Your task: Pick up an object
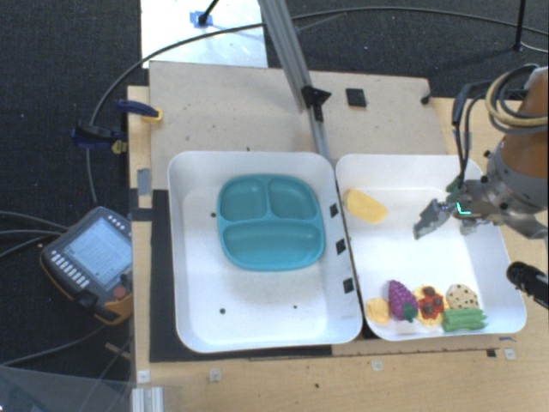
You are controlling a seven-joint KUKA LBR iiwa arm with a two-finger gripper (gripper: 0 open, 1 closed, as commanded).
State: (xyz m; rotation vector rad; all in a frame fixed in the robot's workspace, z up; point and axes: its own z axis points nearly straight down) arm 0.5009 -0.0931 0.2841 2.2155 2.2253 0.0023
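Arm: the grey arm with the orange band (525, 136) is reaching in from the right, over the right shallow white plastic bin (489, 256)
Tool: the tool (429, 220) is hanging above the bare middle of the right bin; whether it is open or closed cannot be told; nothing is showing between its tips
Nearest piece: a pale yellow rounded toy food piece (365, 206) is lying at the upper left of the right bin, near the tool and to its left, apart from it
Front cluster: a small yellow piece (377, 310), a purple grape bunch toy (400, 299), a round orange and red pizza toy (429, 302), a spotted beige cookie toy (462, 296) and a green pod toy (464, 319) are crowding along the front wall, touching or just beside one another
Left bin: the left shallow white plastic bin (197, 307) is holding a teal three-compartment plastic plate (271, 221)
Surface: the surface (232, 110) is carrying both bins side by side; a slanted grey metal pole (287, 45) is crossing above its back
Surroundings: a grey handheld control pendant (90, 263) is lying on the floor at the left; black cables (103, 110) are looping around it
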